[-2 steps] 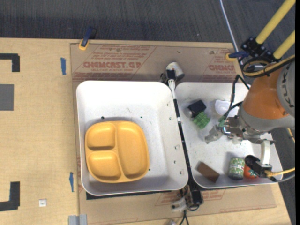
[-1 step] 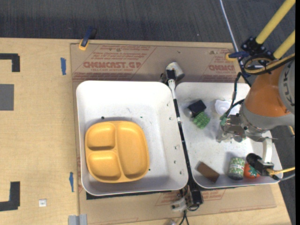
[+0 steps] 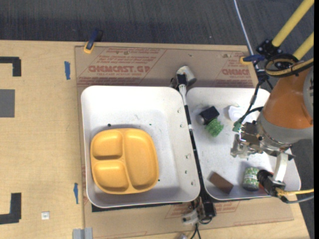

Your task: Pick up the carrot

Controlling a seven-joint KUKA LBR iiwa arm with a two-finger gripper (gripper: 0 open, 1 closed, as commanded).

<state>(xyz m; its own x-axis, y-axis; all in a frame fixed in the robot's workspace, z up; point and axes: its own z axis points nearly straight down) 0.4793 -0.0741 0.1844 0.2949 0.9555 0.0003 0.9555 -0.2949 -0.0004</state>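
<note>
The pincer (image 3: pixel 244 146) is hanging over the right bin (image 3: pixel 219 156), near its middle. From this slant I cannot tell whether it is spread or pressed together, and nothing is showing clearly in its grip. I cannot tell where the carrot is lying either; the arm (image 3: pixel 286 108), coming in from three o'clock, is covering much of that bin's right side.

Around the pincer:
- A green-and-white can (image 3: pixel 250 178) is sitting just beside it at six o'clock.
- A brown block (image 3: pixel 221 181) is lying near it at seven o'clock, close to the bin's front wall.
- A green piece (image 3: pixel 215 128) is resting at ten o'clock, touching a black piece (image 3: pixel 208 115) just beyond it.
- A white lump (image 3: pixel 233 112) is sitting at eleven o'clock.

Further out at nine o'clock, the left bin (image 3: pixel 149 103) is adjoining the right one. A yellow divided plate (image 3: pixel 149 158) is lying in its front left part. Both bins are resting on a cardboard sheet (image 3: pixel 149 63) on the bench (image 3: pixel 35 133).
</note>
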